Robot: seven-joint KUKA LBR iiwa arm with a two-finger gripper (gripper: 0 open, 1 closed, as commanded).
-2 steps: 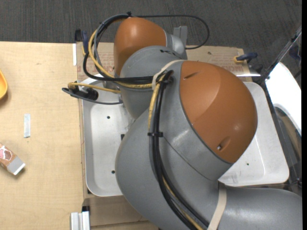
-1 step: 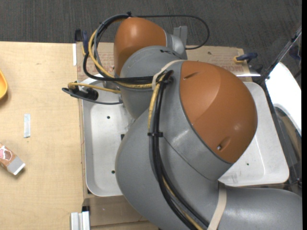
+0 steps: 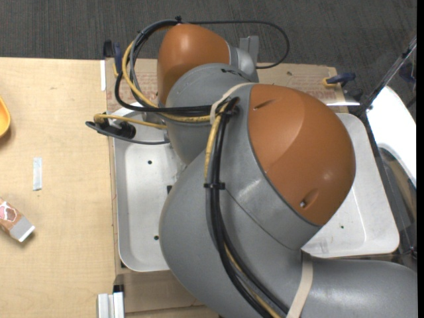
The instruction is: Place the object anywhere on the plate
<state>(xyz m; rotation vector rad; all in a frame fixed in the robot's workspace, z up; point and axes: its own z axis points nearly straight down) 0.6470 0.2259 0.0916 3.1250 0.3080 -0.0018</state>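
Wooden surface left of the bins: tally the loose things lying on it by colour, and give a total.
Orange: 1, an orange object cut off by the picture's left edge.
Pale grey: 1, a small flat strip.
Reddish-brown with a grey end: 1, a small packet.
Total: 3

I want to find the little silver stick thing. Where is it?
The little silver strip lies on the wooden table at the camera view's left, left of the white bin and above the wrapped block.
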